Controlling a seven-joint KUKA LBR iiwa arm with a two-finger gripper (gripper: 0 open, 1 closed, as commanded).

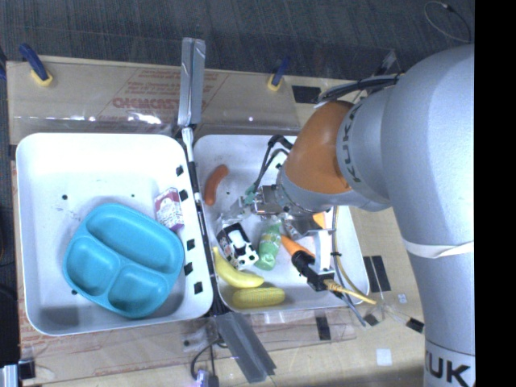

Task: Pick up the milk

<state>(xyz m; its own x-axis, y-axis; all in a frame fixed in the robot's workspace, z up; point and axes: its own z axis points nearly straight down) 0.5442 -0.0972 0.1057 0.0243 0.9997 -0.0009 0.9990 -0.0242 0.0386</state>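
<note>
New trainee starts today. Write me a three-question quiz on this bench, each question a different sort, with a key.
1. True or false: the blue divided plate lies in the left bin.
2. What lies closest to the milk carton on its lower side?
A. banana
B. sausage
C. blue plate
3. Fill in: the gripper hangs over the ____ bin.

Key: 1 true; 2 A; 3 right. The black-and-white cow-patterned milk carton sits in the right bin, just below the gripper, not visibly held.

White bins (pixel 48 160), a blue tray (pixel 121 256), yellow banana (pixel 234 272) and corn (pixel 258 297), an orange-red sausage (pixel 214 183), black-and-white cow-patterned milk (pixel 239 247).
</note>
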